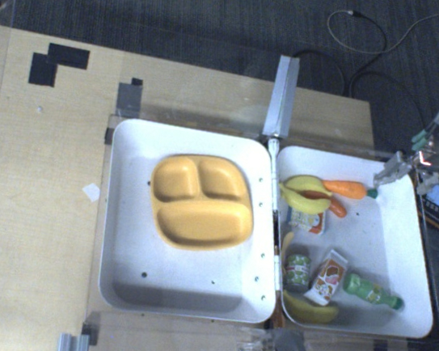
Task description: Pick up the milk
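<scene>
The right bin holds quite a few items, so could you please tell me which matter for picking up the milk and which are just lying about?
For the job:
milk carton
gripper

Just lying about:
carrot
green bottle
small can
bananas
yellow tray

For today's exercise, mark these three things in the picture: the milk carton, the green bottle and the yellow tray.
milk carton (328,278), camera view, middle of its front face.
green bottle (366,289), camera view, middle of its body.
yellow tray (201,202), camera view, ridge between its compartments.
</scene>
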